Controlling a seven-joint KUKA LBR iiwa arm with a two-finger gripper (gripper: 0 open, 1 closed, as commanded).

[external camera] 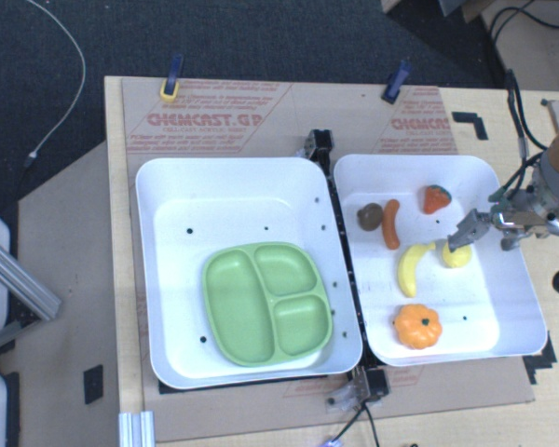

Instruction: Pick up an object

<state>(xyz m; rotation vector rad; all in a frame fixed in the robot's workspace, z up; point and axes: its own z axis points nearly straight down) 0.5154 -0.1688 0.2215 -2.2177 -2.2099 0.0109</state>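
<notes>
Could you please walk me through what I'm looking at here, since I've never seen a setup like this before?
This is one picture from a fixed camera above a bench, looking down at a slant. A robot arm reaches in from the right; its gripper is the part meant to pick things up, and it sits low over the right bin, right beside a small yellow lemon-like toy. I can't tell whether anything is actually gripped.

Two shallow white bins sit side by side. The left bin holds a green divided plate. The right bin holds toy food: a banana, an orange pumpkin, a carrot-like orange piece, a small brown round item, and a red strawberry-like piece.

The bins rest on a brown board held by clamps.
</notes>
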